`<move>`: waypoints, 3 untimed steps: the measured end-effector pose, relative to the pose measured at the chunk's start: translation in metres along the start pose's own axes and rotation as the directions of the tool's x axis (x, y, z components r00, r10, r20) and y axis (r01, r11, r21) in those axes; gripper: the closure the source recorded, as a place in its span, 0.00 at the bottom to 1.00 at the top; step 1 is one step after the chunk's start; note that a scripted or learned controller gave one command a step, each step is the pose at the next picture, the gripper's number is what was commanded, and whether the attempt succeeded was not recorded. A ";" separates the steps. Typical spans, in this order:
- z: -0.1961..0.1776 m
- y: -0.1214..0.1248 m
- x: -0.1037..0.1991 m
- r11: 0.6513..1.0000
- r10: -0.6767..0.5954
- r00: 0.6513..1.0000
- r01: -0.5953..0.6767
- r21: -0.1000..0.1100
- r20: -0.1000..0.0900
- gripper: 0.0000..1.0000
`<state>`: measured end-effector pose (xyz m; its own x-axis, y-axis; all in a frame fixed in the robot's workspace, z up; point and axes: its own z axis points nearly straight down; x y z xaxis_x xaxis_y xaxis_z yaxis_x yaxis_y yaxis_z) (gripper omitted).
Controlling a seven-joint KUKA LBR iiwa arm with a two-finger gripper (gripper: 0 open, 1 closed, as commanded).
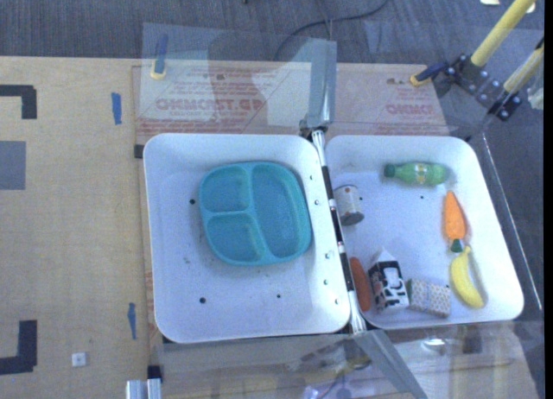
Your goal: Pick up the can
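Observation:
The can (348, 205) is small and silver-grey with a dark band. It rests in the right bin (399, 231), close to that bin's left wall and about halfway along it. It looks tipped on its side, with one round end facing the far side. Nothing touches it; the nearest item is a red sausage-shaped piece (359, 283) further toward the front along the same wall.
The right bin also holds a green bottle (416, 173) at the back, a carrot (454, 216) and banana (467, 278) on the right, and a black-and-white carton (389, 285) and patterned pouch (429, 297) in front. A teal divided plate (256, 212) lies in the left bin (173, 259).

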<state>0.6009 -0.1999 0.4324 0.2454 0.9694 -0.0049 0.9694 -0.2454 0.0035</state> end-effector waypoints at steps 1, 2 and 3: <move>-0.003 -0.035 -0.019 0.928 -0.372 0.928 0.372 0.002 -0.005 1.00; -0.013 -0.033 -0.020 0.928 -0.372 0.928 0.372 -0.002 -0.002 1.00; -0.024 -0.032 -0.020 0.928 -0.372 0.928 0.372 -0.005 0.000 1.00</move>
<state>0.5653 -0.2118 0.4560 -0.1333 0.9911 -0.0063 0.9910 0.1334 0.0069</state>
